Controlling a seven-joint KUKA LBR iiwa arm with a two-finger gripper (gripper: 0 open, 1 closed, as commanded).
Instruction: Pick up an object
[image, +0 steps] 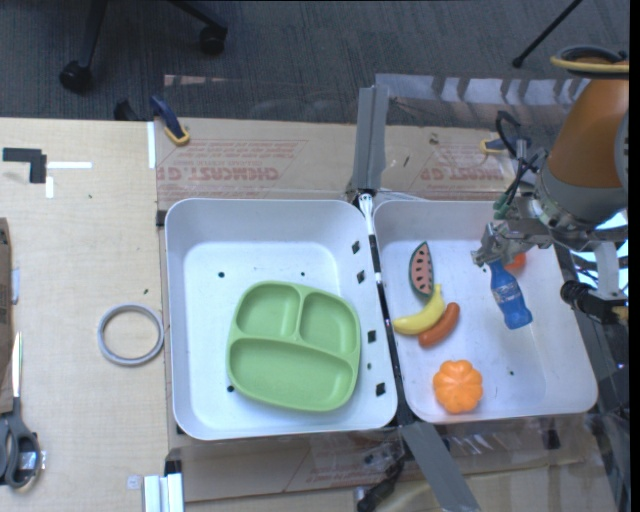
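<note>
Nearest the lens, an orange pumpkin toy (458, 386) is seen at the front of the right-hand bin (545, 365), with a banana (420, 316) and a sausage (441, 325) touching each other behind it. The likely target, a blue bottle (511, 300), is found lying at the bin's far right, just below the gripper (496, 250). The grasp is best made across the bottle's narrow body, centred, since a round bottle is easily rolled aside. Whether the gripper is open or closed cannot be told, and nothing is seen held in it.
</note>
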